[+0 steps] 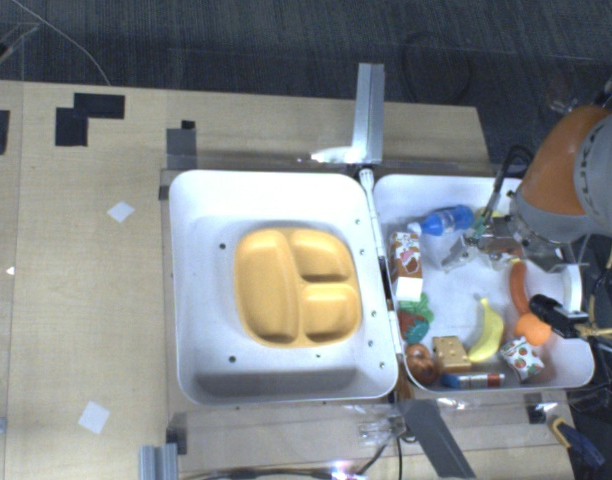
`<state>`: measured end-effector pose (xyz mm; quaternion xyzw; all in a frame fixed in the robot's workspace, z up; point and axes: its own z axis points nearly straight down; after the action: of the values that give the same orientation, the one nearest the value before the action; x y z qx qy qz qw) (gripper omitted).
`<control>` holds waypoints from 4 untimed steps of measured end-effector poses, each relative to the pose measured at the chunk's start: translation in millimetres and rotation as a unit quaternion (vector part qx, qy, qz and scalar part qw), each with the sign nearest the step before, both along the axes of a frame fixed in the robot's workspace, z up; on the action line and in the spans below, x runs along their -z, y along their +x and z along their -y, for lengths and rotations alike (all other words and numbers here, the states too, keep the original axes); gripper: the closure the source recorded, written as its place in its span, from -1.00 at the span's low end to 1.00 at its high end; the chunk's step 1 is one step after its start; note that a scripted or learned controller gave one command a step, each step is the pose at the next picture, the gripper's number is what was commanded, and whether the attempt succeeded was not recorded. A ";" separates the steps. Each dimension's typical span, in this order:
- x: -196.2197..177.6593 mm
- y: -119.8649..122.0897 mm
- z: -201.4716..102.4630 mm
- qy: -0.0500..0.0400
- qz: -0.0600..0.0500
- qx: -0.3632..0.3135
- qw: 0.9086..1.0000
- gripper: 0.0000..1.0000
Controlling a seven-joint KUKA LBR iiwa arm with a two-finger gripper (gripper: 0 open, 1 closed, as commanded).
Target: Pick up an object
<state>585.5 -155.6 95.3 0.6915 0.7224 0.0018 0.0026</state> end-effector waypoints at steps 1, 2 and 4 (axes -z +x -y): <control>-11.9 69.9 31.9 0.014 -0.019 0.089 0.996 -1.00; -2.2 81.3 34.5 0.012 -0.024 0.032 0.999 -1.00; 6.8 43.5 22.8 -0.002 0.003 -0.067 0.998 1.00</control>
<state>629.1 -178.4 88.5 0.6419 0.7668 0.0028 0.0056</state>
